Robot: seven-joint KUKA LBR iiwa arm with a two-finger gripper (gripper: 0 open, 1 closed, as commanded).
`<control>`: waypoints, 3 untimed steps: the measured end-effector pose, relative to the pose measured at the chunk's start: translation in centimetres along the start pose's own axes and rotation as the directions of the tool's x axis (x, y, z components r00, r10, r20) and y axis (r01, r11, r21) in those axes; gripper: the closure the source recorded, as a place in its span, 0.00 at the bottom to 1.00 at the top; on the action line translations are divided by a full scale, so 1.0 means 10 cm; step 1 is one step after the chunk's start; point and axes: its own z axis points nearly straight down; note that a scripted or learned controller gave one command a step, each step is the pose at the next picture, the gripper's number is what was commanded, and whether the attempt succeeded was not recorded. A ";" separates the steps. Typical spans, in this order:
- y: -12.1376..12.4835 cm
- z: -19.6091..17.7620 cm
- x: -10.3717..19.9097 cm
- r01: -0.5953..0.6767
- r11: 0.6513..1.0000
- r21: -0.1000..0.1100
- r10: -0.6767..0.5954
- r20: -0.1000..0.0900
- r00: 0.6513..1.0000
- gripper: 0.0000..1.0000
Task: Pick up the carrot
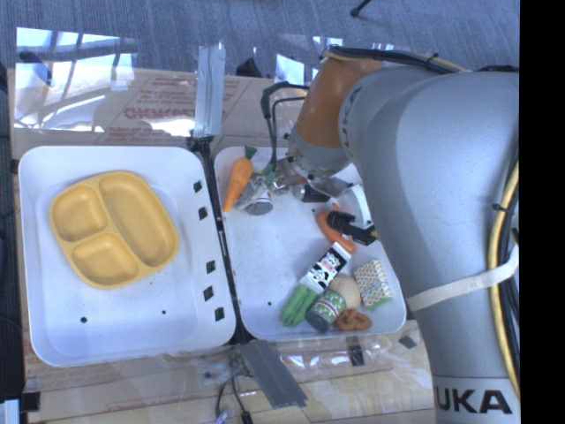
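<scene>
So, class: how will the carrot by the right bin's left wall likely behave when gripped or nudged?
The carrot looks like a rigid toy, so probably stiff and light. Its tapered, rounded body may roll or slip from the gripper beside it.

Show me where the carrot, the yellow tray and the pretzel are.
carrot (238,179): camera view, middle of its orange body.
yellow tray (113,227): camera view, central divider.
pretzel (352,321): camera view, its middle.

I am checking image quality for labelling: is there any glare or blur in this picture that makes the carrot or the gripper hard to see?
In the camera view the carrot is sharp and evenly lit; bright window reflections glare on the bench's top left; the gripper is small and slightly soft, shaded under the arm, so its fingers are hard to read.
</scene>
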 end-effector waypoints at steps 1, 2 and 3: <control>0.08 -0.56 -0.05 0.025 1.000 -0.004 -0.025 0.002 1.000 0.00; -0.20 -0.12 0.00 0.074 0.997 -0.021 -0.074 0.012 0.997 0.00; -0.60 0.01 0.24 -0.105 0.995 0.003 0.105 -0.002 0.995 0.00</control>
